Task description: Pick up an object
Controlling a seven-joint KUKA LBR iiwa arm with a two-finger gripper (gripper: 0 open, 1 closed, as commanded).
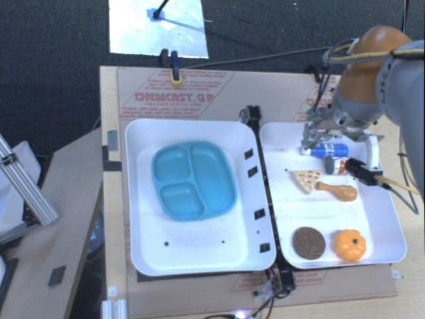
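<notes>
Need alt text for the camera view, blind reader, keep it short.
A grey robot arm reaches in from the right, its gripper low over a blue can at the back of the right bin, which also holds a pizza slice, drumstick, brown cookie and orange pumpkin. The left bin holds a blue divided plate.

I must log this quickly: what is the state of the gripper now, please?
Gripper: low in the right white bin, just beside the blue cylindrical can; open or closed cannot be told.

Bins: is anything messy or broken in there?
Nothing looks spilled or broken. The blue tray lies a bit crooked in the left bin. In the right bin, the can lies on its side under the hand.
</notes>
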